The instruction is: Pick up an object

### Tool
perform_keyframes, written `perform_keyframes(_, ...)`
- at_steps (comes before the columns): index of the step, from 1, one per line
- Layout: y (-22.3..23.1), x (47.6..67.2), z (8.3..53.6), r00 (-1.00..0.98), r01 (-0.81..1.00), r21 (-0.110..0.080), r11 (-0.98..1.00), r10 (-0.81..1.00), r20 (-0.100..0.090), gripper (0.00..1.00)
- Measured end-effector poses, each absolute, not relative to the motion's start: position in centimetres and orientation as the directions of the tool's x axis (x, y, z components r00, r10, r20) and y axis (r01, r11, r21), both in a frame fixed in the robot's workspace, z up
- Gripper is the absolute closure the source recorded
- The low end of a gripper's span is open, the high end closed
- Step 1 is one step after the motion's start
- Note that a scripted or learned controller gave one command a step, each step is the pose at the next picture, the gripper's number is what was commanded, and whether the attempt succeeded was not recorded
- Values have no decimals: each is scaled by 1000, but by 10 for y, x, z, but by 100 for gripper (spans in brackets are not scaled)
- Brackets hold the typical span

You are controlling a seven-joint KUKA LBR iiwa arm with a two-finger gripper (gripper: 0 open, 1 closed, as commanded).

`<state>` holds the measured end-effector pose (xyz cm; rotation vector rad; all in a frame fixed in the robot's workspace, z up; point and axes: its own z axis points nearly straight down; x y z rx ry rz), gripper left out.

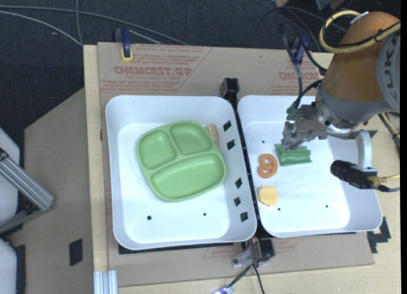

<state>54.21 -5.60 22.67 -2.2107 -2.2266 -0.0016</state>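
While the gripper (294, 145) hangs low over the green block (294, 156) in the right bin (356, 219), nothing looks lifted; whether its fingers are apart or together I cannot tell.

Bright, even overhead light here; the white bins (191, 232) nearly wash out, shadows stay soft, and the whole picture is slightly soft, grainy.

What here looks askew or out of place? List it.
The green divided plate lies turned at a slant to the left bin's walls. In the right bin, the gripper is down at a green block. Nothing looks spilled or damaged.
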Motion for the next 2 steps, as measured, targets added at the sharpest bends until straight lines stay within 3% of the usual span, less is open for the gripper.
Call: perform_keyframes(2,56,562,220,-8,1000,1,8,1000,3,100)
